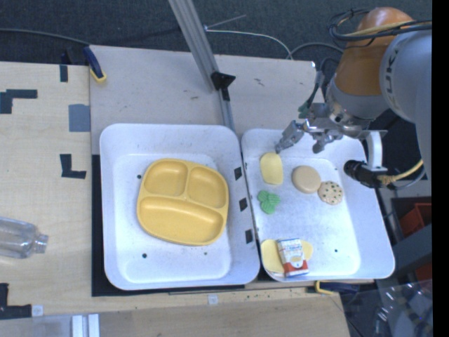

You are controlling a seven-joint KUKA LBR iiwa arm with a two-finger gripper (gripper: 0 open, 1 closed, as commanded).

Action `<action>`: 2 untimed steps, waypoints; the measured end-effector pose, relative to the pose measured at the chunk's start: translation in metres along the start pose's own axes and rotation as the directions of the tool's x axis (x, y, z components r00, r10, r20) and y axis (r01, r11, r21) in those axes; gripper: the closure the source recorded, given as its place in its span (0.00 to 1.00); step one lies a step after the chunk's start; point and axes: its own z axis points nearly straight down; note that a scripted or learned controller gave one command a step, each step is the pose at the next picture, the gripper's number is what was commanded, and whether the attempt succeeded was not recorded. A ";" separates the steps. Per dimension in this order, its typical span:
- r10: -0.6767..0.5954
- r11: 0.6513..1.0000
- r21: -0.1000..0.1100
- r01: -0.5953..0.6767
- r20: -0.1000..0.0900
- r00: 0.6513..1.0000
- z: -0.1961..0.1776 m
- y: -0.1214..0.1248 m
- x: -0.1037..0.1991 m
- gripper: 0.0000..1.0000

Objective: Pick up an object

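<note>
My gripper (303, 140) hangs open over the far end of the right bin (365, 258), with nothing between its fingers. Just below its left finger lies a pale yellow lemon-shaped piece (271, 168). A tan round bun (306, 179) and a speckled cookie (330, 192) lie below the right finger. A small green leafy piece (268, 201) sits near the bin's left wall. At the near end, a small red and white carton (292, 256) rests on a yellow disc (272, 253).
The left bin (119, 188) holds a yellow divided plate (183, 201). A metal pole (196, 37) slants across the bench behind the bins. A clear plastic bottle (17, 238) lies at the far left on the wooden table.
</note>
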 end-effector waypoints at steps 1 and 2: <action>-0.003 1.000 0.000 0.003 -0.002 1.000 -0.010 0.000 0.001 1.00; 0.003 1.000 0.003 -0.003 0.002 1.000 0.030 0.008 0.014 1.00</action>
